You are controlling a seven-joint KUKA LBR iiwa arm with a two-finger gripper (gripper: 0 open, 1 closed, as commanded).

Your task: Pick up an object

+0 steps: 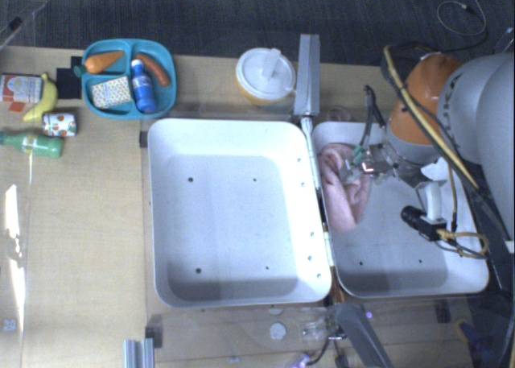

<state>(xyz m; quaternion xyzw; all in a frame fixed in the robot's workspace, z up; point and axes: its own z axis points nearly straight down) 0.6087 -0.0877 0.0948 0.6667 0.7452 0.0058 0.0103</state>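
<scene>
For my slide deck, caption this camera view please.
KUKA arm's gripper poised at a pink cloth in the right bin; left bin beside it.

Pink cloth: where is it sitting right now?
In the camera view the pink cloth lies bunched in the right bin, against its left wall near the back, directly beside the end effector.

Single fixed overhead camera, tilted slightly, medium distance. Left bin (233, 213) sits center frame, right bin (402, 270) lower right. Arm (475, 109) enters from right edge. Bench (72, 262) fills left side; dark floor strip along top.
</scene>
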